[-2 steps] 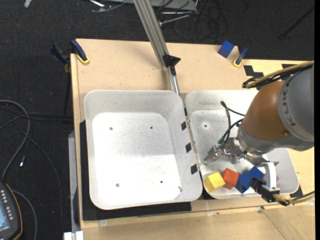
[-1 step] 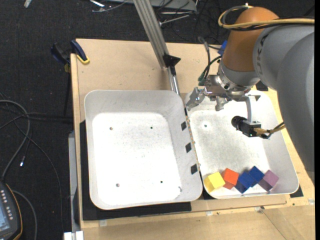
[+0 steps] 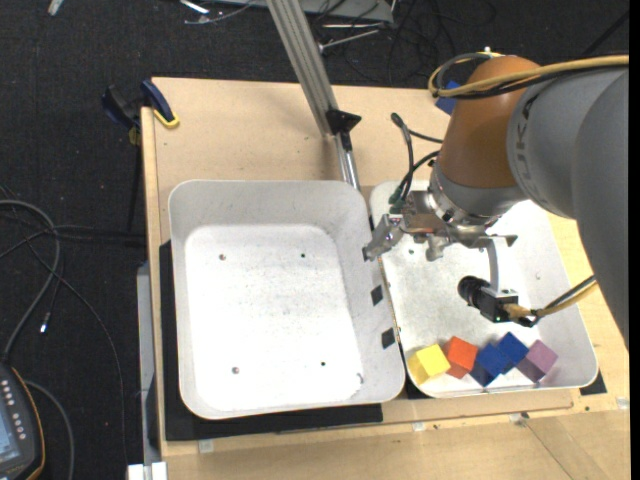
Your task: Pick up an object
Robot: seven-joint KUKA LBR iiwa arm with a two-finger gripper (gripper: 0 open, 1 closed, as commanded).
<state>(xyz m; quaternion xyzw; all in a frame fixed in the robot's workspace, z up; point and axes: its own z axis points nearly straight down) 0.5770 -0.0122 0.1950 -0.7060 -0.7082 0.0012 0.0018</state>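
The gripper (image 3: 432, 236) is seen over the right bin (image 3: 560, 268); its state cannot be told. Four blocks are clustered at five o'clock: yellow block (image 3: 430, 362), orange block (image 3: 461, 354), blue block (image 3: 500, 357), purple block (image 3: 538, 360).

A tan wooden bench (image 3: 250, 128) fills the middle of the frame, carrying two white bins side by side: the left bin (image 3: 265, 298), the right bin (image 3: 560, 258) at lower right.
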